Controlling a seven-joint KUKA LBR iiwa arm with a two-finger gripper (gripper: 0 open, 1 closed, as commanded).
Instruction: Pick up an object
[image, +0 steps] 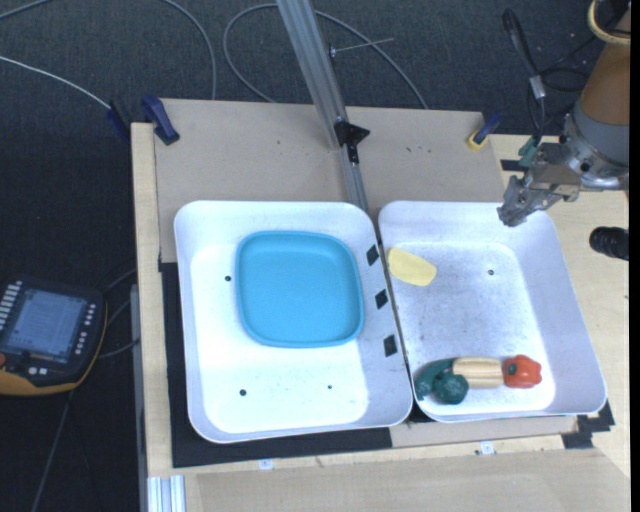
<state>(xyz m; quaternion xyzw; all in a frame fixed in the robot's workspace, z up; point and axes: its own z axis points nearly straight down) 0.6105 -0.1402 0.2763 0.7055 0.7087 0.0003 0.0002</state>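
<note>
Hovering: the gripper (516, 210) hangs over the far right corner of the right bin (470, 300), with nothing seen between its fingers.
Tool state: I cannot tell how wide the fingers stand; they read as one grey blur from this angle.
Targets: a yellow piece (411, 267) lies near the far left wall of the right bin; a green item (443, 385), a tan roll (477, 372) and a red piece (521, 371) lie in a row along the near wall.
Left bin: the left bin (200, 300) bears a blue plate (299, 288), well apart from the arm.
Risk, crowding: the three near-wall things touch one another, so fingers closing on one would likely nudge its neighbours or catch two at once.
Risk, wall: they sit close to the near rim, so a descending finger may strike the wall and miss.
Risk, flatness: the yellow piece looks low and flat, and the fingers may slide over it.
Long axis: the tan roll's length runs left to right, along the near wall; fingers should close across it.
Yellow piece axis: it points roughly left to right, tilted slightly toward the near side at its right end.
</note>
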